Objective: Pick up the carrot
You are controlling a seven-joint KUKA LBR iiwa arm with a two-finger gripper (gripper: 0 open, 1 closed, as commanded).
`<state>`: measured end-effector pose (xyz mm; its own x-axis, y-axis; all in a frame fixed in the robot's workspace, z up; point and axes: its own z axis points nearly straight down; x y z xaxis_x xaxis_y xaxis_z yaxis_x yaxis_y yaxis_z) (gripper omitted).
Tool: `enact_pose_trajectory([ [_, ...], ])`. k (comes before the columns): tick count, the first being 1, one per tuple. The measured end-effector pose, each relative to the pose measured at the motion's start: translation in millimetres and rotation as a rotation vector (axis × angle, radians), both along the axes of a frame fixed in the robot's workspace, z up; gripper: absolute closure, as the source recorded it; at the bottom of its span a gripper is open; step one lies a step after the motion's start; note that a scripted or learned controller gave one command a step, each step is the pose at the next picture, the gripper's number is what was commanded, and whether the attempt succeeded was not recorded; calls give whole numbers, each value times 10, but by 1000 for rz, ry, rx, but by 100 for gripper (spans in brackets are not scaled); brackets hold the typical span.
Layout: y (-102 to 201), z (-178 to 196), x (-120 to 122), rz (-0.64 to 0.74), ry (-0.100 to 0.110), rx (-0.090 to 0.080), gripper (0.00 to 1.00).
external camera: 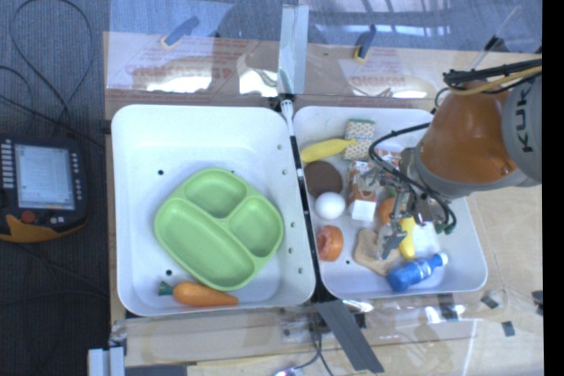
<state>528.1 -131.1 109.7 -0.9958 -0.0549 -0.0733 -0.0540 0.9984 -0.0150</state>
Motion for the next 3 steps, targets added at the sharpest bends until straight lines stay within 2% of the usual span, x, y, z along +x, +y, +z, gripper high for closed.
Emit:
enact_pose_trajectory([
  [1, -264, 2, 105, 314, 11, -17, 0],
  [2, -187, -5, 185, 101, 24, -2, 0],
  [3, -75, -6, 212, -39, 20, 1, 0],
])
